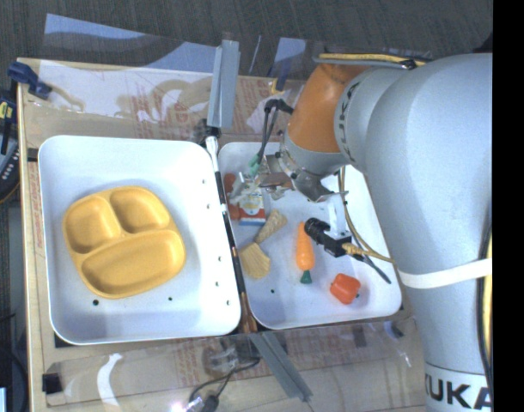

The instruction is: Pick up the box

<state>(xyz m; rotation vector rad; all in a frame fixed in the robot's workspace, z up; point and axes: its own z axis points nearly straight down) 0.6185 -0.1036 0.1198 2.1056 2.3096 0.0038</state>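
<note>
The box point(248, 205) is small, with red, white and blue print, and lies at the far left of the right bin point(365, 309), close to its left wall. My gripper point(258, 177) hangs right over the box's far edge, below the orange band of the wrist. The arm's grey body covers the right side of this bin. I cannot see whether the gripper touches the box.
In the right bin lie two tan wedges point(273, 223) point(255, 262), an orange carrot point(305, 251) and a red-orange piece point(345, 287). The left bin point(56, 157) holds a yellow divided plate point(124, 240).
</note>
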